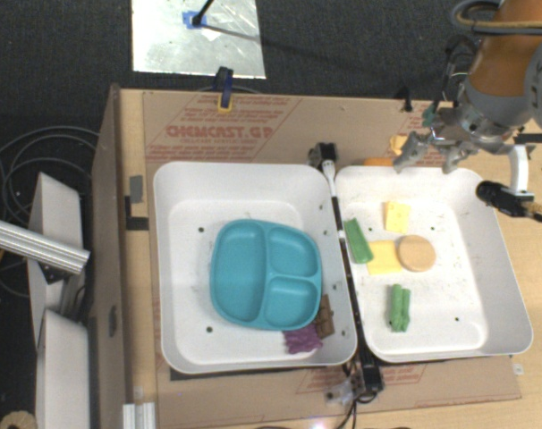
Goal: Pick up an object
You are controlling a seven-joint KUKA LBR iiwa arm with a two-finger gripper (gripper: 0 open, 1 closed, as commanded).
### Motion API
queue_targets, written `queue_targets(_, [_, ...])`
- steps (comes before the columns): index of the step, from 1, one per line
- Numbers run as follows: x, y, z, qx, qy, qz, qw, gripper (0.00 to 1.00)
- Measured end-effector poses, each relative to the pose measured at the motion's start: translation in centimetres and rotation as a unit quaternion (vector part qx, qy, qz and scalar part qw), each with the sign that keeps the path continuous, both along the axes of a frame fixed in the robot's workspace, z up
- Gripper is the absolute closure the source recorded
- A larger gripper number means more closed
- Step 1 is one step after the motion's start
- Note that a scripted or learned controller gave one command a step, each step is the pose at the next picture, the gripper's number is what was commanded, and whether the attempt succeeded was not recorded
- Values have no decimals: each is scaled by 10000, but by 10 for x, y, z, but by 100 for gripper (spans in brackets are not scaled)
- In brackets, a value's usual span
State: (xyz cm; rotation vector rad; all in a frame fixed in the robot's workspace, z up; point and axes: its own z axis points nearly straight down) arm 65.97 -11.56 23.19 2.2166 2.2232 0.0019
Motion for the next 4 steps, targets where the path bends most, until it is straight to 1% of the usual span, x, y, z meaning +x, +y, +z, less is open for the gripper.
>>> queue_targets(1, [-92,39,-51,21,65,-7,10000,0])
queue_targets(2, [-173,15,-151,10,40,-35,10000,0])
queue_targets(3, [-168,16,-137,-1,-7,-11,10000,100])
queue_targets(4, [-72,60,-10,-1,-98,47,9999,100])
